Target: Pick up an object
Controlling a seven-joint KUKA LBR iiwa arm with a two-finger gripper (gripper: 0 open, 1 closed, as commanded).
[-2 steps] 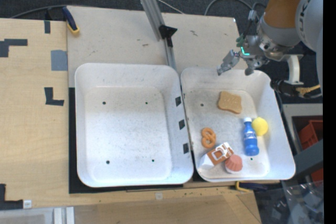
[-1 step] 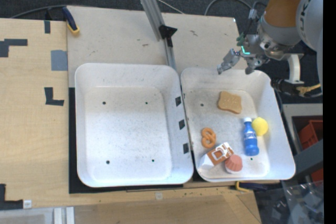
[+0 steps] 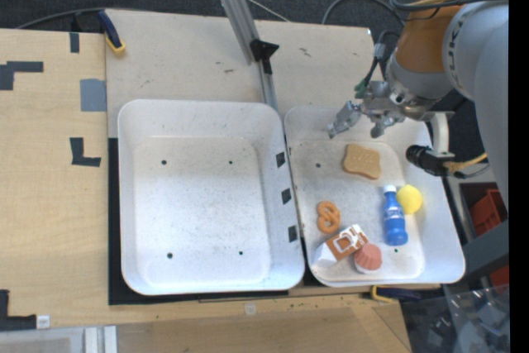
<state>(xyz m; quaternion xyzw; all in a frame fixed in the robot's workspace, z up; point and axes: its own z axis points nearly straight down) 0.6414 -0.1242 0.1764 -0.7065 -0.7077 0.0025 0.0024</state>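
Note:
My gripper (image 3: 359,126) hangs over the far end of the right bin (image 3: 304,146), open, with nothing between its fingers. Just in front of it a tan slice of bread (image 3: 362,161) lies flat on the bin floor, apart from the fingers. Nearer the front lie an orange pretzel (image 3: 328,217), a blue bottle (image 3: 394,217) with a white cap, and a yellow lemon (image 3: 409,197) beside the bottle. An orange and white box (image 3: 345,242) and a red rounded toy (image 3: 369,259) sit in the front corner, touching each other.
The left bin (image 3: 198,194) stands beside the right one, their rims meeting in the middle. A grey metal pole (image 3: 235,4) slants down from the top to the bins' far junction. Wooden bench (image 3: 50,136) extends to the left.

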